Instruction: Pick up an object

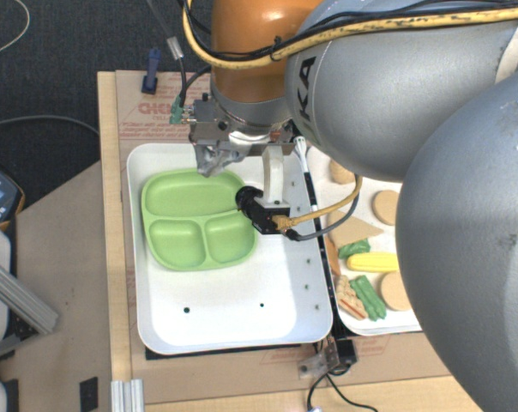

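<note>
Approach step: tool [214,163] over far rim of green divided plastic plate [196,220]; finger state unclear. Next: descend, clamp rim.

You see dark carpet [62,67] with a thin cable looping across it, a cardboard-topped bench [117,230], and an aluminium rail [19,294] at left.

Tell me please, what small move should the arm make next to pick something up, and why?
Probably a short descent onto the far rim of the green divided plate. The gripper hangs right over that edge in the left bin, and the plate is the one object there. The toy food lies in the right bin, under the arm, so the plate seems the nearer target.
</note>
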{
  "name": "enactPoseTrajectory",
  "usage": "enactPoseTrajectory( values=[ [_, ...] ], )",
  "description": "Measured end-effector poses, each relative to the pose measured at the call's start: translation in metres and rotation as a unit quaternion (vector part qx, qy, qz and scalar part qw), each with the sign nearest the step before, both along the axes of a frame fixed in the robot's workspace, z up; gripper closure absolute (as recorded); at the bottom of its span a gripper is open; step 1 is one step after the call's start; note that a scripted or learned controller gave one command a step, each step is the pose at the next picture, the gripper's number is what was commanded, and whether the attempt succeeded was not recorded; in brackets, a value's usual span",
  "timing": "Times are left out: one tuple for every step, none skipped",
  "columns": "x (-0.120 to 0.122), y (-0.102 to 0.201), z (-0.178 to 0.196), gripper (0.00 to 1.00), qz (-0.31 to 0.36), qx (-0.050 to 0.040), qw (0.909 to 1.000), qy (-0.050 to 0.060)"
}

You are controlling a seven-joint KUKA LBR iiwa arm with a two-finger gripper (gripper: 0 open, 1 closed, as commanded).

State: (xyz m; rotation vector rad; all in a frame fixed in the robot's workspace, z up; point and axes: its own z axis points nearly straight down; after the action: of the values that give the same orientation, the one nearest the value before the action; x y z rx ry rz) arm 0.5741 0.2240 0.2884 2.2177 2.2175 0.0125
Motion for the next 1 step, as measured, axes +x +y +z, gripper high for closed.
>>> enactPoseTrajectory(
  values=[
    [-0.0319,-0.0436,0.0696,1.00,-0.002,0.0003,1.0000,0.001]
  ],
)
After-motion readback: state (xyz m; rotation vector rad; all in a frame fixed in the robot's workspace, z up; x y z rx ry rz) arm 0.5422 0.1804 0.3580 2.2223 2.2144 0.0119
